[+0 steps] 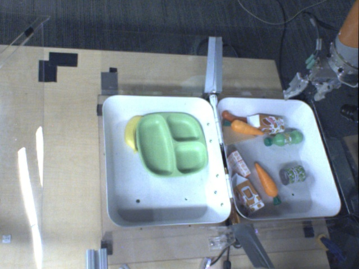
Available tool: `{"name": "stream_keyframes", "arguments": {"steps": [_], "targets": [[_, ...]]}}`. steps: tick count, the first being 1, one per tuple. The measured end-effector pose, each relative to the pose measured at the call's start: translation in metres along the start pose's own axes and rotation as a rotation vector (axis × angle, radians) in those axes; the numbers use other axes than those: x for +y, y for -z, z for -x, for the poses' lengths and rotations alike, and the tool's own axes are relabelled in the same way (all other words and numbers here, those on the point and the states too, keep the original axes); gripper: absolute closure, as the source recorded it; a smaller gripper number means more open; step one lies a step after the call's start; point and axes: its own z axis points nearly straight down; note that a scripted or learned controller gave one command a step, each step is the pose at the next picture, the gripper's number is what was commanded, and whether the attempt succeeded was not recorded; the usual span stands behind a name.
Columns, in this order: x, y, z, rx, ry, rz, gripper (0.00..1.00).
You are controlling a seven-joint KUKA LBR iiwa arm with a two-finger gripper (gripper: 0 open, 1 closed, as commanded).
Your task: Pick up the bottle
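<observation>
The bottle (284, 139) is green with a pale label and lies on its side in the right bin (328, 192), towards that bin's far side. My gripper (309, 88) hangs over the bin's far right corner, up and to the right of the bottle and well apart from it. Its two fingers are spread open with nothing between them.
Around the bottle in the right bin lie two orange carrots (247, 129) (266, 179), a small can (293, 174), a red-and-white packet (270, 122) and two small cartons (238, 162) (248, 195). The left bin (120, 198) holds a green divided plate (171, 143) with something yellow (130, 133) under its edge.
</observation>
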Motion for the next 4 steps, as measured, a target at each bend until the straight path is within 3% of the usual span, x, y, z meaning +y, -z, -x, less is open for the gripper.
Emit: {"name": "stream_keyframes", "arguments": {"steps": [1,2,3,4], "targets": [[0.009,0.019,-0.012,-0.002,0.078,0.002,0.0],[0.008,-0.119,0.021,0.0,0.141,0.0,0.0],[-0.024,-0.143,0.021,-0.009,0.124,0.039,0.0],[-0.088,-0.17,-0.003,0.0,0.29,0.004,0.0]]}}
